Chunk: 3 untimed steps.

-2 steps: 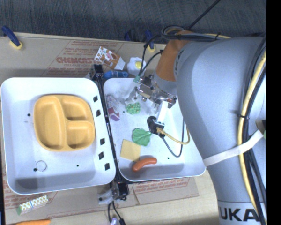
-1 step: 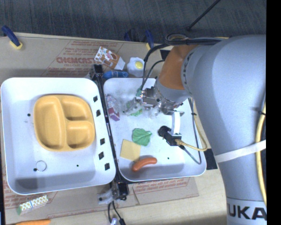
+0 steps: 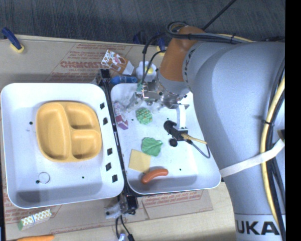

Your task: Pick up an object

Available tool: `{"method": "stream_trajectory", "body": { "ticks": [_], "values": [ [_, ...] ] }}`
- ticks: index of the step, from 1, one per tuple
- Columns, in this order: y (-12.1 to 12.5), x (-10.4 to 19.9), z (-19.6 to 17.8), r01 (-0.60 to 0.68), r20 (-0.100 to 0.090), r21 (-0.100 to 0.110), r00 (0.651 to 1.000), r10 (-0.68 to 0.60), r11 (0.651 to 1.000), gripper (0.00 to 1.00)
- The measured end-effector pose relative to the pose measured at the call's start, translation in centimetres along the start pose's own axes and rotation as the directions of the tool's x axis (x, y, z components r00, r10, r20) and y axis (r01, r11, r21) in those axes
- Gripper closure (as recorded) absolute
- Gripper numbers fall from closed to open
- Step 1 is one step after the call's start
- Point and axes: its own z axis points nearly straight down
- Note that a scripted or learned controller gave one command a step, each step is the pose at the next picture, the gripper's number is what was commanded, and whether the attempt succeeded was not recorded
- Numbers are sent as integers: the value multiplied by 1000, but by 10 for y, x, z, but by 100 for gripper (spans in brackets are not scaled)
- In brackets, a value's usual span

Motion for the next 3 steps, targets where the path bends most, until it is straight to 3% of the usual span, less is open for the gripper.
{"method": "stream_trajectory", "body": {
  "ticks": [1, 2, 3],
  "values": [
    [-9, 8, -42, -335, 0, 1, 942, 335, 942, 0],
    [-56, -8, -6, -367, 1, 4, 930, 367, 930, 0],
    [-9, -89, -2, -342, 0, -2, 940, 342, 940, 0]
  ]
}}
